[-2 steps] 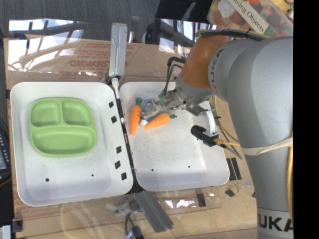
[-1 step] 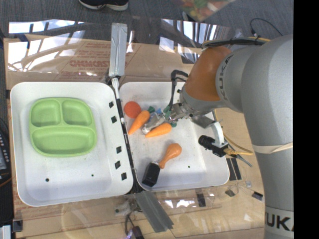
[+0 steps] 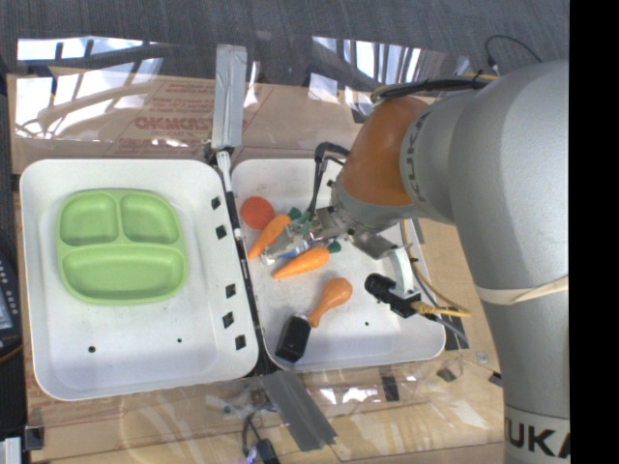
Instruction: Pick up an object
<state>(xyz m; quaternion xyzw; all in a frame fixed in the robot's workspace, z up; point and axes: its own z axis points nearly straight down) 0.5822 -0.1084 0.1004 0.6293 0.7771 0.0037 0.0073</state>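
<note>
The gripper (image 3: 302,237) sits low among the carrots (image 3: 302,262) in the right bin (image 3: 387,341), seemingly at the grasp step; whether it is parted or closed I cannot tell. One carrot lies just below it. Next: close, then lift straight.

Pincer (image 3: 311,232) fingers are masked by the wrist and clutter; their state can't be read. Right bin's (image 3: 340,354) far right side is covered by the arm (image 3: 464,162). Arm is cropped at bottom edge.
</note>
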